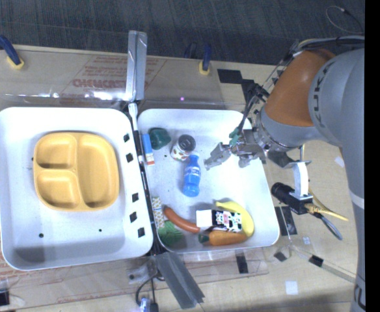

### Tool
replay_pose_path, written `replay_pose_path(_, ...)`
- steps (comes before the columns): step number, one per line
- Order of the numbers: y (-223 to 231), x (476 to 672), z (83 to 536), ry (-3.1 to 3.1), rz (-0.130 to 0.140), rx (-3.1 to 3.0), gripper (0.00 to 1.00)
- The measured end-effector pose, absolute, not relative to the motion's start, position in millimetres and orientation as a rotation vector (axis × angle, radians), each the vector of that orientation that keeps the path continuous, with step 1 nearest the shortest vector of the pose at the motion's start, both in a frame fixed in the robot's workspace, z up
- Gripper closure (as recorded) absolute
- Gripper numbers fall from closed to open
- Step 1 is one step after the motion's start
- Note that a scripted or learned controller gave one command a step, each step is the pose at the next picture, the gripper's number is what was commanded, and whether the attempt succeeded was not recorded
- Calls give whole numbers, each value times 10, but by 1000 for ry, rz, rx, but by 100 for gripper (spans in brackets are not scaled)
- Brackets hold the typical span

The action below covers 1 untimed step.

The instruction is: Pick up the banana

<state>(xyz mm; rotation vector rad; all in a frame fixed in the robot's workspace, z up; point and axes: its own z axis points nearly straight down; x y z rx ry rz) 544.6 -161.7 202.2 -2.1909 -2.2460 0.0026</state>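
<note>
Camera view
Arm: grey with orange band (293, 93), reaching in from the right over the right bin (255, 125).
Claw (226, 153): over the right bin's upper right part, fingers spread, nothing between them.
Banana (237, 214): lower right corner of the right bin, well apart from the claw, a black-and-white card (219, 220) lying across it.
Beside banana: carrot (226, 238) just below, touching; red sausage (180, 220) to its left; green item (170, 236) at the lower left corner.
Mid bin: blue bottle (190, 175) lying between claw and banana; small can (185, 145) and dark green object (159, 136) above it.
Left bin (8, 174): holds a yellow divided tray (76, 171).
</note>
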Motion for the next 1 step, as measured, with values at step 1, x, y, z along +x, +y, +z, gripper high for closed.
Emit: replay_pose_path(1,-2111,4768,1190,-2205,1,-2235,0)
